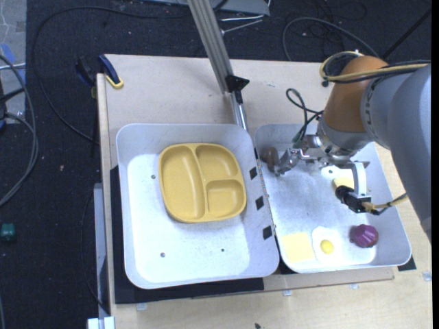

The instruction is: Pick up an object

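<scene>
Dark carpet with loose black cables lies all around a light wooden bench [171,81]. On the bench sit two shallow white bins, side by side.

The left bin [137,252] holds a yellow tray [203,182] with three sections, lying flat in the middle. It looks too wide and flat to be easy to grab.

The right bin [391,252] holds the small things. A purple lump [363,235] sits near the front right corner. A toy fried egg [326,244] lies just beside a pale yellow square [297,247] along the front edge. A small brown thing [271,157] rests at the back left of this bin, close to the wall between the two bins.

The grey arm with its orange band comes in from the right and bends low over the right bin. The end effector [288,162] is down near the bin floor, just beside the brown thing. It is too small and blurry for me to tell how wide it is, or if it has hold of anything.

I think the arm is going for the brown thing, since it points right at it. The nearby wall could get in the way.
</scene>
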Robot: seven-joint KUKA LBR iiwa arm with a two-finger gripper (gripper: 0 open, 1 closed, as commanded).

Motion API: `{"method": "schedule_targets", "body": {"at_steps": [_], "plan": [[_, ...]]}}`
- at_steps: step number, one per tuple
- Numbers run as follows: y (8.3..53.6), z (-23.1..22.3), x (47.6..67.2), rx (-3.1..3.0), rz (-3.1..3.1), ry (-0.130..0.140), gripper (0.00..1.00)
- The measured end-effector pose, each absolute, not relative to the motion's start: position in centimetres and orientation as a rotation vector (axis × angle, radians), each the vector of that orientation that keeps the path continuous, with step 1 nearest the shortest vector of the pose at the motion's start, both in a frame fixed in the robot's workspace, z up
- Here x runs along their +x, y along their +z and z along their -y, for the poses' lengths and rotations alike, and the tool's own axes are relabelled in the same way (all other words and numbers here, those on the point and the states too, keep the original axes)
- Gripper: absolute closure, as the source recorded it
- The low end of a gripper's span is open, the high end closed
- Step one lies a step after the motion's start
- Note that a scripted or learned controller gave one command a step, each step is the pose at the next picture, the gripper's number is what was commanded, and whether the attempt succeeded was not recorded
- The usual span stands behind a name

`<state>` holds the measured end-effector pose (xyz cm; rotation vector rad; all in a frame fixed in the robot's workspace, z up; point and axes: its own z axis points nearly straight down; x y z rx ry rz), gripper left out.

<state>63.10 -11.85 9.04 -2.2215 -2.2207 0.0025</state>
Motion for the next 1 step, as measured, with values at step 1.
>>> {"method": "schedule_targets", "body": {"at_steps": [1], "plan": [[10.31, 11.85, 63.20, -2.224, 2.222, -0.001, 1.00]]}}
